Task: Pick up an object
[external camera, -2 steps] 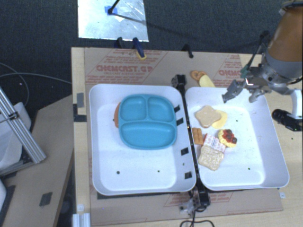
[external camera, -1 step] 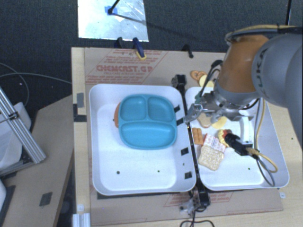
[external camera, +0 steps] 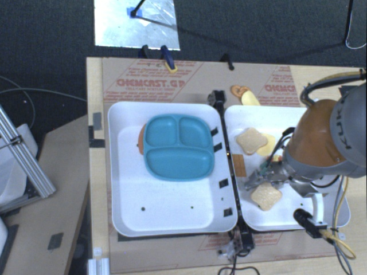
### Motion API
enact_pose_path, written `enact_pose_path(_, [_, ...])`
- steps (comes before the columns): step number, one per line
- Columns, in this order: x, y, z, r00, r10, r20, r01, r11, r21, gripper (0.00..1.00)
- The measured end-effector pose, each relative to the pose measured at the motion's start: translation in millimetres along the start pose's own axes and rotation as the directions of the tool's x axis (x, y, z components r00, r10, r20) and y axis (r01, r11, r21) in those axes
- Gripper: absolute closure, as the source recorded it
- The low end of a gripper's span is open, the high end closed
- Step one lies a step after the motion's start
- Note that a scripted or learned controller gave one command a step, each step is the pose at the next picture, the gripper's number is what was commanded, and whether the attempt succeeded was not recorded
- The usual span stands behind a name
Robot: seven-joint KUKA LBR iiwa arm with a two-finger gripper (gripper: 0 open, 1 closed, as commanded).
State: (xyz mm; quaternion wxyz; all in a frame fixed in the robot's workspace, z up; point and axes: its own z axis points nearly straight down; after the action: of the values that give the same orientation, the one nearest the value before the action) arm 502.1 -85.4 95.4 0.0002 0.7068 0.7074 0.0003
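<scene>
claw [external camera: 259, 179]: hanging low in the right bin [external camera: 338, 216], grip state I cannot tell | arm [external camera: 321, 139]: advising it be coming straight down | lower bread slice [external camera: 266, 197]: lying just beside claw, best target

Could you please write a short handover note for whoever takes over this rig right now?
End effector: low in the right white bin, beside the lower tan bread-like slice; grip state unclear.
Things: upper tan bread-like slice in the same bin; blue three-compartment plastic plate in the left white bin.
Done: nothing visibly picked up.
Left: grasp and lift one object.
</scene>
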Motion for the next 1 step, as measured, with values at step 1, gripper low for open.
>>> enact_pose_path(1, [-28.0,23.0,-12.1,1.0,0.001,0.001,-0.001,1.0,-0.002,0.0])
